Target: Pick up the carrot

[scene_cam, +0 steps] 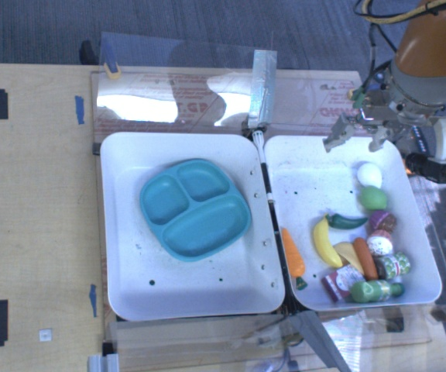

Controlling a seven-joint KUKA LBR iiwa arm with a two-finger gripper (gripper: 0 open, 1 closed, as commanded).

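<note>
**Fingers Spread and Empty at Upper Right; Carrot at Bin Divide**

While the gripper (357, 136) hangs over the far rim of the right bin (308, 169) in the upper right of the frame, its fingers (336, 139) stand well apart, with nothing between them and touching no item. The carrot (292, 253) lies low in the frame against the right bin's left wall, beside the divide between bins, well apart from the gripper. A banana (325, 242) lies near it. The left bin (130, 169) holds a blue divided plate (196, 208).
</note>
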